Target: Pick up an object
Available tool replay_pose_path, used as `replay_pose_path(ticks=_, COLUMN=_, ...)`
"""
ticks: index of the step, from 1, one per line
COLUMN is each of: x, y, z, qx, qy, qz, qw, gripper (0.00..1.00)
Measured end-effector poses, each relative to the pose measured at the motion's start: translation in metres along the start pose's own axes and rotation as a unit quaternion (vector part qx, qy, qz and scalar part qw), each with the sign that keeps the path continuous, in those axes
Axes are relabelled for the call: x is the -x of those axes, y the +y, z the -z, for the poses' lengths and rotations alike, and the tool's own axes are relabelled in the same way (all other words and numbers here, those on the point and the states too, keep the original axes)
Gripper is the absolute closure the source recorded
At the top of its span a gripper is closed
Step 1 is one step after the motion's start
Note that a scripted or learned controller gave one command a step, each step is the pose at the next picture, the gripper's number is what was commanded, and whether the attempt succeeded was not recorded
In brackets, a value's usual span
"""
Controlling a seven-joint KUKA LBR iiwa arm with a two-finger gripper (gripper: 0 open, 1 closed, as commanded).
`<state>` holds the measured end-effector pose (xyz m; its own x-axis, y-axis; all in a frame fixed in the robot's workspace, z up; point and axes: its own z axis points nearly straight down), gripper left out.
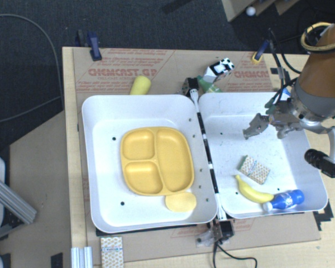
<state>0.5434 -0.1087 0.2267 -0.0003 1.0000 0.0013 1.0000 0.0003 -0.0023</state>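
A blue plastic bottle and a curved yellow banana are seen touching at the right bin's near edge, a speckled square sponge just behind. Farther back, the metal pincer is held spread, nothing gripped.

Looked like a robotics lab test bench. The arm reached in from the right over two white bins set on a brown board printed with a maker's name, blue clamps pinning its far edge. Dark carpet beyond, loose cable at far left, aluminium rail at near left.
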Motion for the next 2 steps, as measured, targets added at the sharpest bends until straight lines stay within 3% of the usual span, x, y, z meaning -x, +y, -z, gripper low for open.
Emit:
replay_pose_path(ticks=1, x=0.001, y=-0.047, z=-0.098, qx=0.0, qy=0.0, qz=-0.001, qw=1.0, gripper=0.0)
replay_pose_path(ticks=2, x=-0.013, y=-0.065, z=-0.112, qx=0.0, qy=0.0, qz=-0.001, qw=1.0, gripper=0.0)
